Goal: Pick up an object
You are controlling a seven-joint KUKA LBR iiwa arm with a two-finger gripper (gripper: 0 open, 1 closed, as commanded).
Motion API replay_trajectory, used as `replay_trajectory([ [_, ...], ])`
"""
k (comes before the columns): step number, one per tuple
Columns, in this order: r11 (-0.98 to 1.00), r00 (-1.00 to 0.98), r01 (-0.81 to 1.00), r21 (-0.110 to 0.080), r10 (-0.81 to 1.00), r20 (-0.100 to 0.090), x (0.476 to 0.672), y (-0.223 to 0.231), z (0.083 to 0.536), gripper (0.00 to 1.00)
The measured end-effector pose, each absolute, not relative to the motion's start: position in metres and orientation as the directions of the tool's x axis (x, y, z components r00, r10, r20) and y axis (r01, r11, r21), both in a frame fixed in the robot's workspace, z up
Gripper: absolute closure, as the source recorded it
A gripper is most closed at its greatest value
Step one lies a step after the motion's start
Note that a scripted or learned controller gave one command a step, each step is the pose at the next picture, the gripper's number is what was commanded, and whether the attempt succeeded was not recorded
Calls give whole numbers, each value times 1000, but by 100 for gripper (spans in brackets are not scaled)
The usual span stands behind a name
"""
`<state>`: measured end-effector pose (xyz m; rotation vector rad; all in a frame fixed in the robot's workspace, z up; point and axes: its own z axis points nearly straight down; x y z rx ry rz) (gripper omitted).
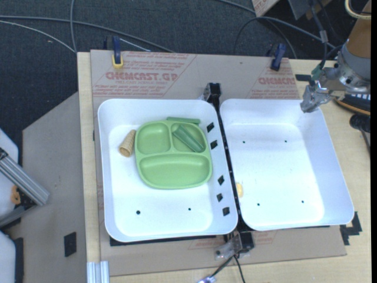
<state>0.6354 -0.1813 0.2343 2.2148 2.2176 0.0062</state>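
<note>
A green divided plate (174, 155) lies in the left bin (118, 211), with a green pod-shaped piece (188, 138) in its upper right compartment. A tan cone-shaped piece (126, 143) lies just left of the plate. A small yellow piece (238, 189) sits at the right bin's left wall. My gripper (310, 101) hangs over the far right corner of the right bin (283, 170), well away from all these objects, with nothing seen between its fingers.
Black clips (212, 91) join the two bins along the middle seam. Blue clamps (117, 50) hold the cardboard sheet at the back edge. Cables run across the dark floor behind the bench.
</note>
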Motion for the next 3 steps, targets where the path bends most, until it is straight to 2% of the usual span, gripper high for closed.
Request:
replay_trajectory([
  [1,2,-2,1000,3,1000,-1,636,-181,233,100],
  [3,6,-6,1000,-4,1000,3,619,-70,223,100],
])
